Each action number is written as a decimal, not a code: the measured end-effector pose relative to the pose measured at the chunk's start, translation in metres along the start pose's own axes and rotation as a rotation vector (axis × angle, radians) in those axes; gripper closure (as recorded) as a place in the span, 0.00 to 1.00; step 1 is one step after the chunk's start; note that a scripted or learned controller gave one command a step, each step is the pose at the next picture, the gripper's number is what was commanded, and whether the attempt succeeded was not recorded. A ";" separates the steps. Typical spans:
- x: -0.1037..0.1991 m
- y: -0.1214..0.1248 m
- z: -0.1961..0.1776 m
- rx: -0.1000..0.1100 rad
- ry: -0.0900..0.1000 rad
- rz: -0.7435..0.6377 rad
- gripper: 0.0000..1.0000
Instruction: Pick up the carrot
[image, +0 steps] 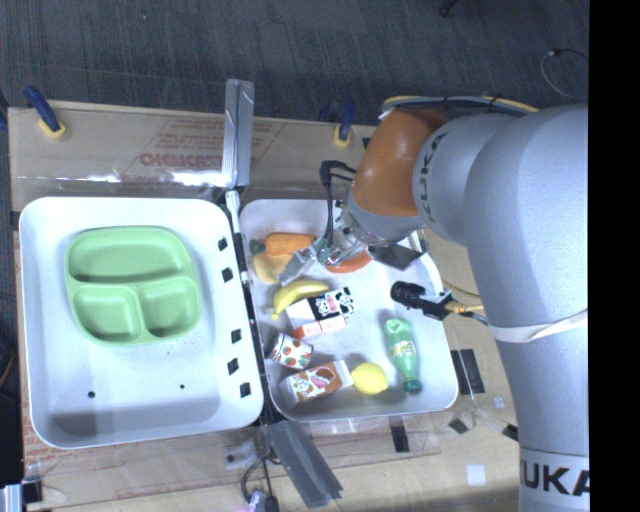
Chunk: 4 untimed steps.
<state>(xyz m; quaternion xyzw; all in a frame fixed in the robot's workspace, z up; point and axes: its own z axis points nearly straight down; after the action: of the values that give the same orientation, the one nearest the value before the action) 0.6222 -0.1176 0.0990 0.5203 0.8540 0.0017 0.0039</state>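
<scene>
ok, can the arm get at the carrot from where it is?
Probably yes. The carrot lies uncovered at the right bin's far left corner, and the gripper hovers right beside it. The banana sits close, though not on top.

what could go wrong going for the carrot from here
1. The carrot lies in a crowded corner of the right bin, with a yellow item and the banana close by. The end effector could nudge or catch one of those instead.

2. The carrot sits close to the bin's far wall, so it may get pushed against the wall and slip away.
</scene>
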 end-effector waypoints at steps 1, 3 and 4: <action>-0.013 0.032 0.007 0.011 0.005 0.104 0.00; -0.014 0.032 -0.004 0.012 0.002 0.100 0.00; -0.009 0.000 -0.022 0.009 0.006 -0.019 0.00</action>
<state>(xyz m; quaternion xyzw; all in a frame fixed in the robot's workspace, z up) 0.6261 -0.1250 0.1211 0.5122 0.8589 -0.0006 -0.0010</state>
